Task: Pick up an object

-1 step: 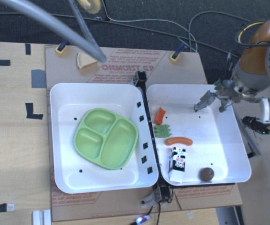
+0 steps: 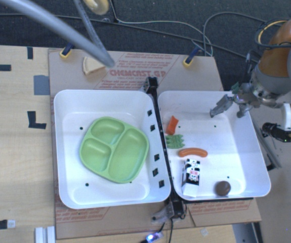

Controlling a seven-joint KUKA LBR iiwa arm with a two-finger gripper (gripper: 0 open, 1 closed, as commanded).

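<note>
In the right bin (image 2: 246, 140) lie an orange carrot piece (image 2: 172, 125), a green leafy item (image 2: 174, 141), a sausage (image 2: 193, 152), a small black-and-white milk carton (image 2: 192, 172) and a brown round object (image 2: 222, 188). My gripper (image 2: 231, 108) hangs over the bin's upper right corner, its two grey fingers spread apart with nothing between them. It is well away from the objects, which lie toward the bin's left and front.
The left bin (image 2: 67, 110) holds a green divided plate (image 2: 115, 149). A black clip strip (image 2: 157, 135) runs between the bins. Cables and yellow clamps (image 2: 190, 59) lie behind the bins on the cardboard sheet.
</note>
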